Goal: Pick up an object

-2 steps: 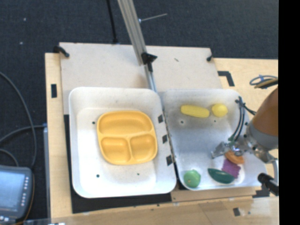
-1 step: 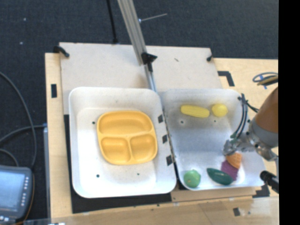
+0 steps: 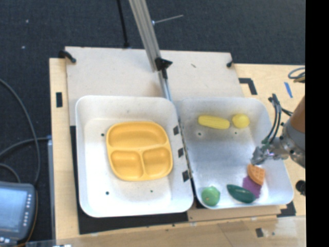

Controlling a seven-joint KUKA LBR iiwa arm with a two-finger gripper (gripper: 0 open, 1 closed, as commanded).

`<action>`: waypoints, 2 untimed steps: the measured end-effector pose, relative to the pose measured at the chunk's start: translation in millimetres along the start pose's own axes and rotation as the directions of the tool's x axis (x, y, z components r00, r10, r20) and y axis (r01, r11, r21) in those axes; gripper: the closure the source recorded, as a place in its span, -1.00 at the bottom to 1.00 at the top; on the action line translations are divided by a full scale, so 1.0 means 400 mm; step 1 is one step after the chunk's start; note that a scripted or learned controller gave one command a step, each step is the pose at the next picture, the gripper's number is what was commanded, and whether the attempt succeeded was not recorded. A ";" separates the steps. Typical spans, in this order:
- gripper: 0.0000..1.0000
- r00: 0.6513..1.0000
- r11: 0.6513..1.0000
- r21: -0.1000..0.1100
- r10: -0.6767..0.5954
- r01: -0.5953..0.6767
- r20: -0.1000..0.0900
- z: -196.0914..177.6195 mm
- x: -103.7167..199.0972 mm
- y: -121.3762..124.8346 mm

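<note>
hovering fingers (image 3: 259, 157) just above orange piece (image 3: 256, 174)

Light fell evenly and fairly brightly from above; the two white bins (image 3: 82, 138) came out pale and nearly washed out, with the right-hand bin's floor showing a dull grey sheen. Shadows were soft and short; a thin dark shadow lay along the near edge of the bins, and the yellow tray (image 3: 139, 149) in the left bin cast almost none. Away from the bins the dark carpet (image 3: 61, 14) swallowed detail; the whole picture was soft and slightly grainy, with small things in the right bin blurred at their edges.
</note>
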State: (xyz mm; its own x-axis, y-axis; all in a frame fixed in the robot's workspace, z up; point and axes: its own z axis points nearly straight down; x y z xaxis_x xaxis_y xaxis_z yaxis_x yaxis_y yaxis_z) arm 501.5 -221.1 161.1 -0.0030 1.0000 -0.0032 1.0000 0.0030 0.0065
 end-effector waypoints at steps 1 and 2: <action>1.00 1.000 1.000 -0.003 -0.001 0.001 0.001 -0.152 0.016 0.008; 1.00 1.000 1.000 0.002 -0.001 0.001 -0.001 -0.196 0.013 0.012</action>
State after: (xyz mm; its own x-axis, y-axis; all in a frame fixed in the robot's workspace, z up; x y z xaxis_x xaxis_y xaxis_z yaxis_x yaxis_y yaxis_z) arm 505.8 -215.6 239.4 -0.0040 1.0000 -0.0018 1.0000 0.0040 0.0045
